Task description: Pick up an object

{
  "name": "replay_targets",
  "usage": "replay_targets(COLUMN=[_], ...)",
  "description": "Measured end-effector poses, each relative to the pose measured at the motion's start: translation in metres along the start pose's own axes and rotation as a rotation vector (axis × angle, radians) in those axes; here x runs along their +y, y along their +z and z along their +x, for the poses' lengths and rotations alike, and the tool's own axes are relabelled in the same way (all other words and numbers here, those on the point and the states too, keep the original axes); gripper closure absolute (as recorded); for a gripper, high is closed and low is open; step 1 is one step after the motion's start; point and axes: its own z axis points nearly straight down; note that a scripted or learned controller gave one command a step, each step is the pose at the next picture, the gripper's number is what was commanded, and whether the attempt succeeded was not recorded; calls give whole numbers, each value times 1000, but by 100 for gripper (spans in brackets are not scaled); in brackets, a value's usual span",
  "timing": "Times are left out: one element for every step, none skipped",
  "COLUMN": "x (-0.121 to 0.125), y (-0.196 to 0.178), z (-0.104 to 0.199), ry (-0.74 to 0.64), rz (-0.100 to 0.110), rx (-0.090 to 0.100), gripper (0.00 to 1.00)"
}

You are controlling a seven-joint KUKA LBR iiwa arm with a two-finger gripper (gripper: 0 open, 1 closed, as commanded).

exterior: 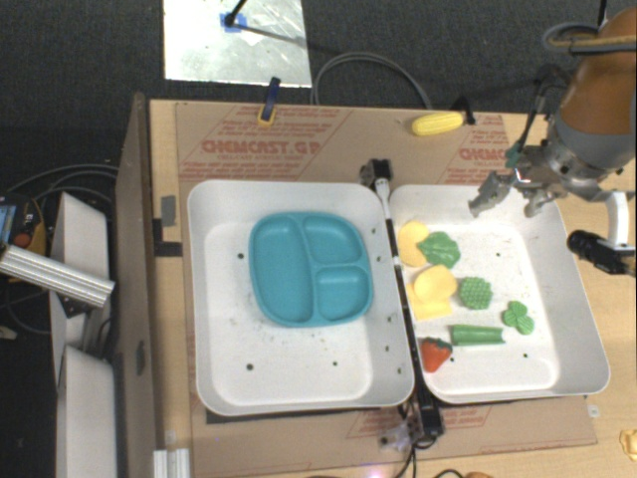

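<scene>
Left bin (229, 366): shallow white plastic, holding a blue divided plate (309, 269), three compartments, smooth and glossy, lying flat. Nothing else worth grabbing there.

Right bin (567, 347): toy food clustered along its left side. From the divider outward: yellow rounded piece (410, 241) at top, leafy green piece (439, 250) touching it, a second yellow lump (432, 290) below, red piece (435, 354) at the bottom near the divider. Then a knobbly green ball (476, 293), a long green pod (476, 336) lying flat, and a small green clover-shaped piece (517, 318) furthest right, a little apart from the rest.

Likely all light, hollow moulded plastic: stiff, slick on the smooth ones, not fragile. Best candidates judged to be the pod, pinched across its narrow width mid-length, or the clover piece, since it has free space around it. Yellow lumps sit tight together, risk of nudging neighbours.

Gripper (508, 193) over the top edge of the right bin, above and apart from the toys, jaws spread, nothing between them. Stray yellow piece (437, 122) on the cardboard behind the bins.
</scene>
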Motion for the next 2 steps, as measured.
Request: replay_targets(x=[-60,-108], y=[119,162], z=[-33,-10], ry=[7,3], rz=[14,6], rx=[1,2], gripper=[0,0])
